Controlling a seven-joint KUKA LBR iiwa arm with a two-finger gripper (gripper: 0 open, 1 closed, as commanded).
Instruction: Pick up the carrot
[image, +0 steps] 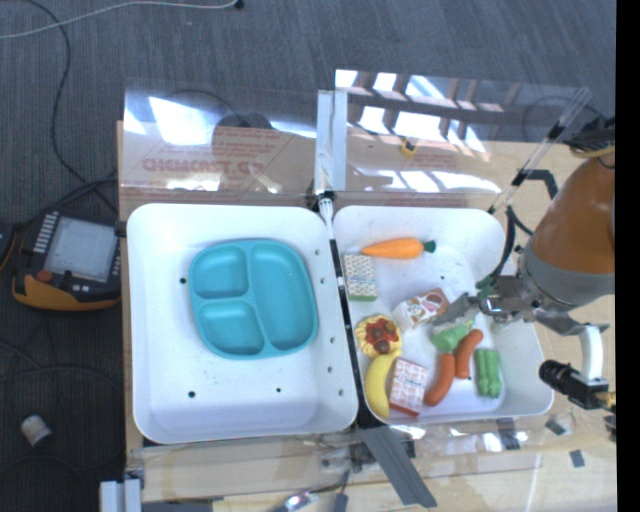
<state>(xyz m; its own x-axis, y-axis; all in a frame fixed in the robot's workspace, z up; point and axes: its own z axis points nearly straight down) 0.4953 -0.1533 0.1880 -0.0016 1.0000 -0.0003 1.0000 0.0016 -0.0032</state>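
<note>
The carrot (395, 248), orange with a small green top, lies on its side at the back of the right bin (470, 225), nothing touching it. My gripper (468, 306) hangs low over the right-hand middle of that bin, to the right of and nearer than the carrot, just above a green vegetable (450, 336). The carrot is clear of it by a good hand's width. The arm's orange band (585, 215) rises behind the gripper at the right.
Near the gripper lie two reddish sausages (440, 378), a green pea pod (487, 372), a snack packet (425, 307), a round tart (377, 335), a banana (376, 388) and small boxes (360, 277). A blue divided plate (250, 297) sits in the left bin (160, 330).
</note>
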